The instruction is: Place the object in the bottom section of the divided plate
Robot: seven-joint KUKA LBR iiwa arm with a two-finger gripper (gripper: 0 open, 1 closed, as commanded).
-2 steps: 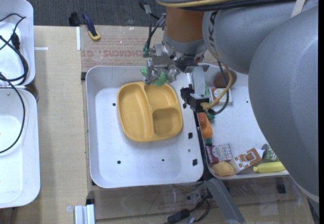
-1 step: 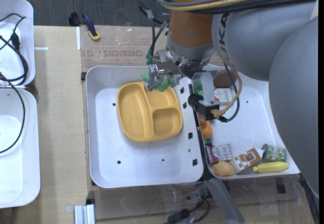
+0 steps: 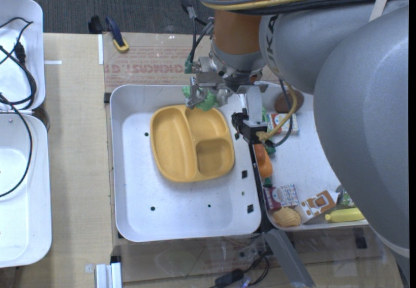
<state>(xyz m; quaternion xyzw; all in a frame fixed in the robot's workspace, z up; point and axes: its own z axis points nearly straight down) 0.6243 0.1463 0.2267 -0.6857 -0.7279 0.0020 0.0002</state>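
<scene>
In the left bin (image 3: 130,215), a yellow divided plate (image 3: 192,144) is seen lying flat, with one long section on its left and two smaller ones on its right. Above the plate's far edge, the gripper (image 3: 203,97) is held, and a small green object (image 3: 207,102) is seen at its fingertips, apparently grasped between them, just over the plate's far rim. In the right bin (image 3: 305,163), a carrot (image 3: 263,158), a small carton (image 3: 286,124), snack packets (image 3: 286,196), a potato-like piece (image 3: 286,217) and a yellow item (image 3: 344,215) are scattered.
</scene>
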